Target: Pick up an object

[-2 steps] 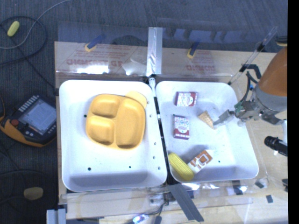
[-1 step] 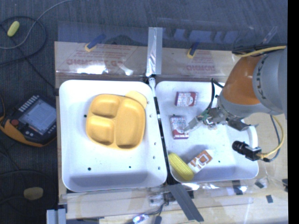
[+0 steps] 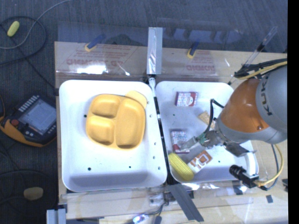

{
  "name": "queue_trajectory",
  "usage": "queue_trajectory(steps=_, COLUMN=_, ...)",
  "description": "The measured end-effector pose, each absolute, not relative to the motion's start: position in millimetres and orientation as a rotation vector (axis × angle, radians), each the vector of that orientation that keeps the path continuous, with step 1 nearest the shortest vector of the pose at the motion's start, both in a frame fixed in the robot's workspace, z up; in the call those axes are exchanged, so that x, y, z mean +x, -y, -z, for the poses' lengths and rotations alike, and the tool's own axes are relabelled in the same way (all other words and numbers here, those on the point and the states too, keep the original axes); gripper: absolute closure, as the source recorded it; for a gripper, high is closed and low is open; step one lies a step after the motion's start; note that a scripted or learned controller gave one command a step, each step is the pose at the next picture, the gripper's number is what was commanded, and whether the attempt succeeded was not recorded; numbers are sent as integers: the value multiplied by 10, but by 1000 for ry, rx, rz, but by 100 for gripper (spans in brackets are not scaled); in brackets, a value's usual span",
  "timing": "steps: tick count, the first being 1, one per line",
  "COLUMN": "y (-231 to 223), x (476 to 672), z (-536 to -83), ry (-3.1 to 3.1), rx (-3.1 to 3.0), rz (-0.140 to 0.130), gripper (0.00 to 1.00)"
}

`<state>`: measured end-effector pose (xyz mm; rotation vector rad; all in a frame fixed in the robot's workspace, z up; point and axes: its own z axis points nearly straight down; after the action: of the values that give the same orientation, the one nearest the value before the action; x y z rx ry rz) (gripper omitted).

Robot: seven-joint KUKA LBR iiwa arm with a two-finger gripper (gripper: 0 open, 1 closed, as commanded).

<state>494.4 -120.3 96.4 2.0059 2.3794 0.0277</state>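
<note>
The end effector point(image 3: 187, 147) hangs low in the right bin point(image 3: 219, 88), just above the yellow corn point(image 3: 180, 167); its grip can't be told.

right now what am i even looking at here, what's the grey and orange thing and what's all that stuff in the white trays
One camera looks down at a slant on a bench holding two shallow white bins. The grey and orange thing is a robot arm reaching in from the right; its job is to pick up an object. Its tool is low in the right bin, among small items: a red packet, a corn cob and an orange-and-white box. I cannot tell whether it holds anything. The left bin holds a yellow divided tray.
</note>
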Motion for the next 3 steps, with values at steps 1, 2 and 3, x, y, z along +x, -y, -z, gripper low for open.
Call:
queue_trajectory(steps=1, y=1006, x=5766, z=-967, ry=-2457, rx=1920, rz=-20, gripper=0)
queue_trajectory(steps=2, y=1425, x=6472, z=-885, ry=-2332, rx=2091, rz=-3, gripper=0)
queue_trajectory(steps=3, y=1201, x=6696, z=-883, ry=-2350, rx=2077, rz=3, gripper=0)
